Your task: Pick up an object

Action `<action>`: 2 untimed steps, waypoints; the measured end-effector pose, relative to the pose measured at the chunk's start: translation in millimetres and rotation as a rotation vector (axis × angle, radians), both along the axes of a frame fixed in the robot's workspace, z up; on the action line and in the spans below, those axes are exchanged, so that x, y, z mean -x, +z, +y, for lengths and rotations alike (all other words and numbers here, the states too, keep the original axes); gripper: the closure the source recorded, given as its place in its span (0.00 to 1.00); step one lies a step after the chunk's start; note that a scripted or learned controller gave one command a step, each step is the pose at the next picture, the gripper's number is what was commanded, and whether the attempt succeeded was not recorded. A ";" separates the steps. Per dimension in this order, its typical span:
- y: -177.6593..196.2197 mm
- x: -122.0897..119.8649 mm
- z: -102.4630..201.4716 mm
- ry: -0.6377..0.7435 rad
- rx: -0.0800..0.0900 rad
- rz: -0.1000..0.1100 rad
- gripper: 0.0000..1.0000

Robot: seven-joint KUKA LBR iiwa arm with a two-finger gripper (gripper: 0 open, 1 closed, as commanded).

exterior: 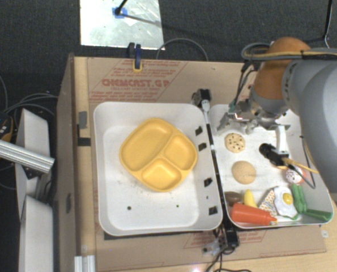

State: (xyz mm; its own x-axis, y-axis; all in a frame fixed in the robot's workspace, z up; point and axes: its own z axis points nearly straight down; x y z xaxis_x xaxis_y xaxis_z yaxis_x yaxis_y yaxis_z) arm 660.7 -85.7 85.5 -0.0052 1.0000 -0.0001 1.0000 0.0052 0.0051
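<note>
Tool (240, 119) at far end of right bin (222, 164), just beyond cookie (234, 143); opening impossible to tell. Lower straight onto cookie, centred, then close across its width. Avoid the bread roll (243, 171) nearby. Disregard fried egg (284, 200), carrot (251, 214) and yellow tray (158, 153), well apart in left bin (117, 208).

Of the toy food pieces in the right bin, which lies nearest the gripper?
The round tan chocolate-chip cookie, just below the gripper. The plain beige bun lies farther toward the camera; the orange carrot farthest.

Bench (140, 81) bears left bin (109, 169), right bin (321, 200).
</note>
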 end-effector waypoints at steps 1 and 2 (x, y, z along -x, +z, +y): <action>-1.1 28.4 1.1 -0.005 0.000 0.005 0.00; -0.8 27.1 1.4 -0.004 0.000 0.003 0.00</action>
